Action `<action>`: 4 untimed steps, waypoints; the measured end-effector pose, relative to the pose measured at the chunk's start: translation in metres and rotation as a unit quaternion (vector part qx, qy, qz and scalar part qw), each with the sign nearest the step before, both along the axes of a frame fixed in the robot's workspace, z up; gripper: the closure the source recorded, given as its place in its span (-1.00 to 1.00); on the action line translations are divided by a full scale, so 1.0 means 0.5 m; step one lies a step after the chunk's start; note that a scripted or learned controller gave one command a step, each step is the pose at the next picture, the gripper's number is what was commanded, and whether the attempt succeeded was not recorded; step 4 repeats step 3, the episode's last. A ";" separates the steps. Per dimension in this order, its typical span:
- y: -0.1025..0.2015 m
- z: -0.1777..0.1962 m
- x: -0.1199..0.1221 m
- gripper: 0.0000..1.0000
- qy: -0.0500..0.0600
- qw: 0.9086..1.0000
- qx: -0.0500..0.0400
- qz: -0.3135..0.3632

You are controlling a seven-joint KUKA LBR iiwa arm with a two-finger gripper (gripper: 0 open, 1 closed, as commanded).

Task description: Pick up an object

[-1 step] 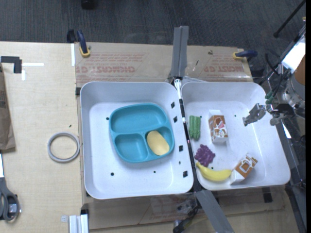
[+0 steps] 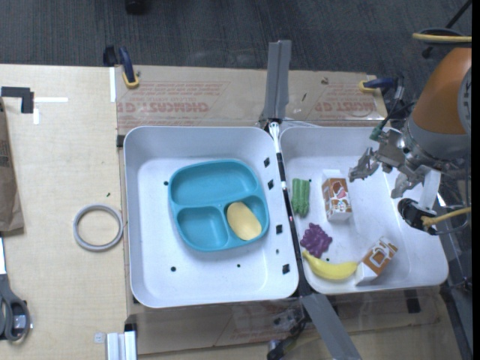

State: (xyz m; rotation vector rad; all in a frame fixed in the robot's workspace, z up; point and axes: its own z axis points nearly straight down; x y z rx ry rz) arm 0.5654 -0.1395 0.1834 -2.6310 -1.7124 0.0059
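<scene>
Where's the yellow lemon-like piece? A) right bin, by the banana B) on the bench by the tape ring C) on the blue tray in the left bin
C: the lemon lies in a lower compartment of the blue tray, inside the left bin.

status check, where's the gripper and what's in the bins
Gripper over right bin, nothing between fingers. Carton, banana, grapes lying below-left. Nothing blocking.
</scene>
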 end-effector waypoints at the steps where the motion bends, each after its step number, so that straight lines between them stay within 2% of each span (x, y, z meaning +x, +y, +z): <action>1: 0.083 -0.178 0.017 -1.00 0.001 1.000 0.000 0.011; 2: 0.078 -0.161 0.017 1.00 0.001 1.000 0.000 0.008; 3: 0.105 0.016 0.132 1.00 -0.001 0.999 -0.001 0.042; 4: 0.105 0.016 0.132 1.00 -0.001 0.999 -0.001 0.042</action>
